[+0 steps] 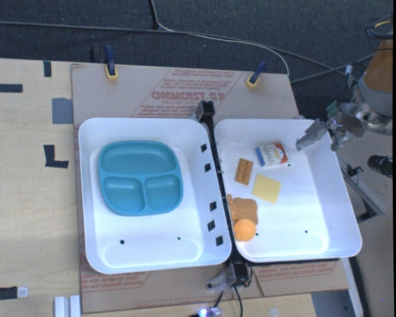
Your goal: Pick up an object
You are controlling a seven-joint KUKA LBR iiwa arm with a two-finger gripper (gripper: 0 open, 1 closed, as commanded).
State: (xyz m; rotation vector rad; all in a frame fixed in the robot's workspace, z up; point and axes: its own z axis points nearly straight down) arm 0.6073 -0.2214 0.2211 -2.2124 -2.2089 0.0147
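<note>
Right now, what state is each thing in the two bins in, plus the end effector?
Blue divided plate: flat, upright, in left bin.
Small box: lying flat, right bin.
Brown cracker: lying flat, apart from others.
Yellow square: lying flat.
Orange ball: resting against tan piece.
End effector: above right bin's far right corner, holding nothing.

Teal divided plate [141, 177], white bins [92, 197], orange ball [245, 230], yellow square [266, 188], brown wafer [243, 171]

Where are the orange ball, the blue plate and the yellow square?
orange ball [244, 230], camera view, its middle.
blue plate [141, 177], camera view, the ridge between its sections.
yellow square [266, 189], camera view, its flat top.
</note>
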